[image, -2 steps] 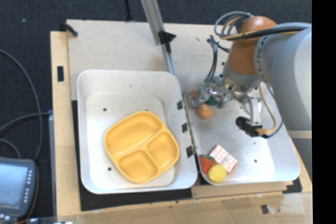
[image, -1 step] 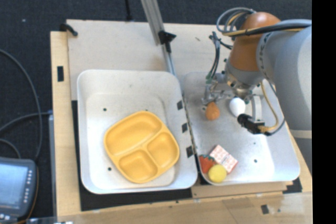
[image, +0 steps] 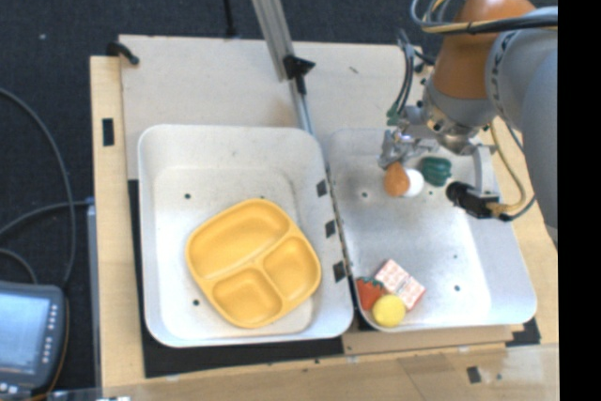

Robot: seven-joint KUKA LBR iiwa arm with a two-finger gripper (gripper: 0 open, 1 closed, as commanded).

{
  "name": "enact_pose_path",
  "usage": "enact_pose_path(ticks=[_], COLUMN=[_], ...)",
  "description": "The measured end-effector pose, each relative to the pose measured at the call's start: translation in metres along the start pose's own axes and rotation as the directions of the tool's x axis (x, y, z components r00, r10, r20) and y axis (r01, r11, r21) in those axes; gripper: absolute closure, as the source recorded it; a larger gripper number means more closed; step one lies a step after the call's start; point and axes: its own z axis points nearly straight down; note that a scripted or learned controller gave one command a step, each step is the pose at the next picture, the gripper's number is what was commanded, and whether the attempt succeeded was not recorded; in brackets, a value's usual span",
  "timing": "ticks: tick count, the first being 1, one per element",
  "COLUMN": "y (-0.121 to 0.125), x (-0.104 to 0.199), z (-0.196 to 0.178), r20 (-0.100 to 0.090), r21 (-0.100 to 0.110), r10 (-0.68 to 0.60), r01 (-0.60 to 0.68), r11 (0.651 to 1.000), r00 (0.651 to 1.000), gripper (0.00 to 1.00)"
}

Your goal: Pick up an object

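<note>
Pincer (image: 406, 166) over right bin (image: 488, 296), clamped on orange-white object (image: 404, 182), yellow tray (image: 252, 261) left

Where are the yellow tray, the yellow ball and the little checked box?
yellow tray (image: 252, 262): camera view, on the ridge where its compartments meet.
yellow ball (image: 389, 311): camera view, on its rounded top.
checked box (image: 400, 281): camera view, on its patterned top face.

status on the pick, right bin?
Gripper over far side of right bin, orange-and-white egg-shaped object at its tip; grasp unconfirmed. Teal object beside it. Yellow ball, checkered block at near edge.
</note>
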Motion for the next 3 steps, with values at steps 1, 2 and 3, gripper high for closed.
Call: enact_pose_path(ticks=[1, 2, 3], y=[-0.005, -0.003, -0.005], x=[-0.008, -0.009, 0.038], z=[-0.060, -0.115, -0.117], r20=[0.001, 0.000, -0.002], r21=[0.000, 0.000, 0.006], r10=[-0.004, -0.010, -0.014], r01=[0.004, 0.010, 0.014], r11=[1.000, 1.000, 1.000], r00=[1.000, 1.000, 1.000], gripper=[1.00, 1.00, 1.00])
